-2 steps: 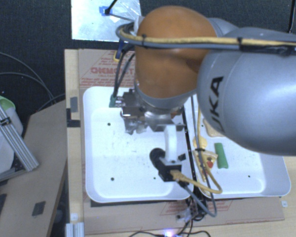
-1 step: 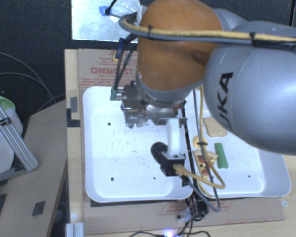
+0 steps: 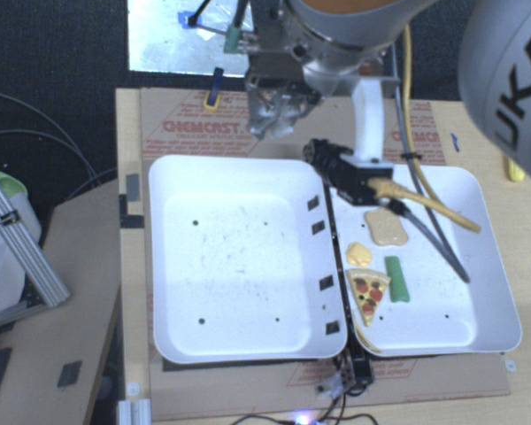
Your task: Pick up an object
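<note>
Camera view shows our claw (image 3: 273,118) raised behind the bins, its state we cannot tell, so we judge we must next descend toward the pizza slice (image 3: 369,293) in the right bin (image 3: 487,264).

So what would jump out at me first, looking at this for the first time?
Probably the big grey arm with its orange band, looming in from the upper right, its gripper hanging over the bench behind the bins. Next, the little cluster of toy food in the right bin: a pizza slice, a green stick, a tan bread-like piece and a small yellow piece near the divider.
</note>
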{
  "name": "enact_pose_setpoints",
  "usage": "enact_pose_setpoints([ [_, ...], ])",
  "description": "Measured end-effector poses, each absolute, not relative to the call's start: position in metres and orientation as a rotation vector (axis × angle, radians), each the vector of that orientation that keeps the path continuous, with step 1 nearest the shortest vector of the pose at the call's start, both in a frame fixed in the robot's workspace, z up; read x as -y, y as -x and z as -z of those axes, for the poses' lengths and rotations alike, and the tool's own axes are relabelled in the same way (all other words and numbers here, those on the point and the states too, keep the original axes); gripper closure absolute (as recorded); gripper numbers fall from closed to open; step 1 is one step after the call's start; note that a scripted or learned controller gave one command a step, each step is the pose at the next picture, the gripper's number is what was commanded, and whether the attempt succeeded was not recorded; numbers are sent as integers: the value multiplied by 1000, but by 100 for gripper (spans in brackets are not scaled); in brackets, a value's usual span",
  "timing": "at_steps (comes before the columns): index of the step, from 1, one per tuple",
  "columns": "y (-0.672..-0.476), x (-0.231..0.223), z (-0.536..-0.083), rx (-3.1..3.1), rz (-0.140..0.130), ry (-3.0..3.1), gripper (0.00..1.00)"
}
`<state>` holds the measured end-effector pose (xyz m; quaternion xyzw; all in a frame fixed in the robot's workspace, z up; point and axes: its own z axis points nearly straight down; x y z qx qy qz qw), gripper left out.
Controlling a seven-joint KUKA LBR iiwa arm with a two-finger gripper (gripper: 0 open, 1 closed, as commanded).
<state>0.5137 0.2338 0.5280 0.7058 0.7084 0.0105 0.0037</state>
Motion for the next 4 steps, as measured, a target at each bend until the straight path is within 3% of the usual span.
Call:
enact_pose_setpoints([
  [1, -539, -233, -327, -2224, 22, -2226, 100],
  [2, -493, -192, -368, -2221, -3, -2222, 100],
  [4, -496, -194, -388, -2228, -10, -2213, 100],
])
